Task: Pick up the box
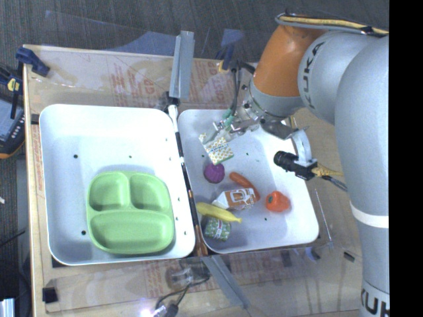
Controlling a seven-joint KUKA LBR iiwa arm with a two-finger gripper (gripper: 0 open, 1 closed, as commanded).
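Right bin holds one box.

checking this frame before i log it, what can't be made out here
- gripper, camera view: small and glinting against the white bin, so whether it grips the box is unclear.
- box, camera view: print too small to read; its top end runs under the gripper.
- carton, camera view: label too small and blurred to read.
- green packet, camera view: its upper edge is hidden by the banana.
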